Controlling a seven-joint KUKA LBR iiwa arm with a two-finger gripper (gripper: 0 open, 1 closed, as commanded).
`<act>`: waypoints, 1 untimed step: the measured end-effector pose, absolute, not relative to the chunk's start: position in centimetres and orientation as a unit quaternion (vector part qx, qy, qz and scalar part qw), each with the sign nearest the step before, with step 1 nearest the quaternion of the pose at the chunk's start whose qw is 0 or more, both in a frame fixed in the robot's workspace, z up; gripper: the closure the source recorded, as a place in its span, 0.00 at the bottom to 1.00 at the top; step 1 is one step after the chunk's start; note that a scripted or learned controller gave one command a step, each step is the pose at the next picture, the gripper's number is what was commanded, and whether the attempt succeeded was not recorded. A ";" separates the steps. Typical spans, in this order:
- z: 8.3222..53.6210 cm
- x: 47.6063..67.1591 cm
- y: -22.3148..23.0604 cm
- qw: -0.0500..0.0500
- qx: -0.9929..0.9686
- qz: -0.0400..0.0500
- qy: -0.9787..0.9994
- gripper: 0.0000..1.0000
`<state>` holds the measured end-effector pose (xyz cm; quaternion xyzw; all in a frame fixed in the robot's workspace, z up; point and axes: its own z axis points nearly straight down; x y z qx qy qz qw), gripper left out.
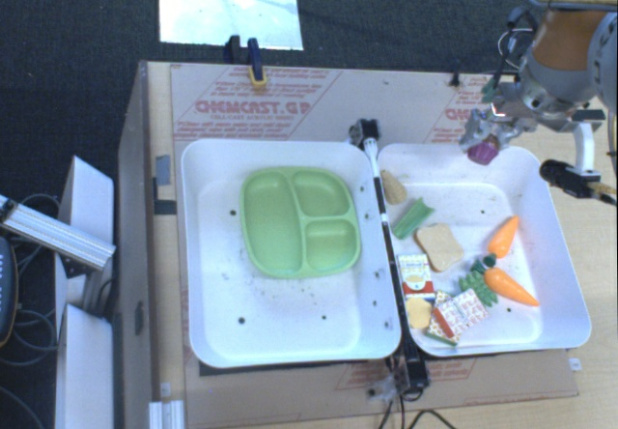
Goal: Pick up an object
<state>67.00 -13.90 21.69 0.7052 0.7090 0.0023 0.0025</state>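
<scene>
Camera view gives you two white bins side by side on a bench sheet printed "CHEMCAST GP" in red. The left bin [217, 321] holds a green divided tray [297, 222] with three compartments, lying a little toward twelve o'clock of the bin's middle.

The right bin [555, 253] carries the loose items. At its ten o'clock you have a tan piece [393, 187], with a green stalk [413, 217] just beside it toward four. Near the centre lies a bread slice [440, 245]. Toward three o'clock sit two carrots [504, 263], the lower one with a green top. At seven o'clock you see a small red-and-white carton [415, 273] and another printed packet [457, 314]; their lettering is too small to read.

The gripper [488, 139] hangs over the right bin's rim at one o'clock. A purple object [483, 151], small and rounded, appears pinched between the jaws, raised above the rim there. The arm [570, 21] enters from three o'clock.
</scene>
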 end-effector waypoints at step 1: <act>20.6 61.8 -6.4 0.000 0.706 0.001 0.709 1.00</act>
